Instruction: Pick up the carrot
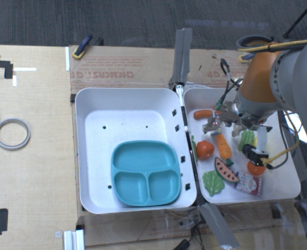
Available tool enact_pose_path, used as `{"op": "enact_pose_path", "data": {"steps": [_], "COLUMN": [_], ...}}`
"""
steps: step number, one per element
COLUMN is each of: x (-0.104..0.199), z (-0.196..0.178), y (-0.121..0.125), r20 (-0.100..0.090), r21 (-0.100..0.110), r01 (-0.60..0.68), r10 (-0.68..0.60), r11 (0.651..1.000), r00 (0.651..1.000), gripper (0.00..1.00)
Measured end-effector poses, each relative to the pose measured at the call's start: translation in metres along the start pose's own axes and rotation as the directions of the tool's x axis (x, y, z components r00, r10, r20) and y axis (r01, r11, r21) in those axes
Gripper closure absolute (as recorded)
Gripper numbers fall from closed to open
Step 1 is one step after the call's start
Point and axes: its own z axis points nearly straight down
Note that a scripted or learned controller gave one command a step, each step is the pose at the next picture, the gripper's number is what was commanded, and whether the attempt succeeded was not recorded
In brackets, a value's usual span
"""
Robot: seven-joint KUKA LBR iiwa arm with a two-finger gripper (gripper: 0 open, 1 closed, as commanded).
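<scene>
Metal-grey gripper [214,125]: hangs just above and left of the carrot's upper end, inside the right bin. Whether its fingers are spread or pressed together cannot be told from this slanted view; nothing is visibly pinched between them. Judged position: lined up for a descent onto the carrot, not yet at it.

Carrot [224,146]: orange, lying lengthwise on the bin floor, free and unheld, its upper tip nearest the gripper.

Items around the carrot, all in the right bin [294,184]:
- sausage-shaped orange piece [202,114], above and left of the carrot, near the bin's far wall;
- tomato [205,149], just left of the carrot;
- watermelon slice [226,170], just below the carrot;
- green leaf [213,183], below and left, beside the slice;
- pale green piece [246,138], right of the carrot, partly behind the wrist;
- small orange-red fruit [256,167], lower right, possibly a second tomato;
- pink packet [248,184], lower right corner.
The crowding matters: tomato and slice sit close enough to foul a wide grasp.

Left bin [86,139]: well left of the carrot, holds one teal divided plate [145,172], three compartments.

Arm [278,77]: orange band above the wrist, reaching in from beyond the carrot's right.
</scene>
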Motion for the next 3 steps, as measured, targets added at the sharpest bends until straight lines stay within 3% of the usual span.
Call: {"op": "enact_pose_path", "data": {"steps": [1,2,3], "x": [0.0,-0.033,-0.033], "z": [0.0,0.012,0.012], "y": [0.0,-0.044,-0.044], "r20": [0.0,-0.001,-0.001], "r21": [-0.001,0.0,0.0], "r01": [0.0,-0.102,-0.101], "r10": [0.0,0.102,0.101], "r11": [1.0,0.995,0.995], "r00": [1.0,0.995,0.995], "gripper": [0.0,0.0,0.0]}}
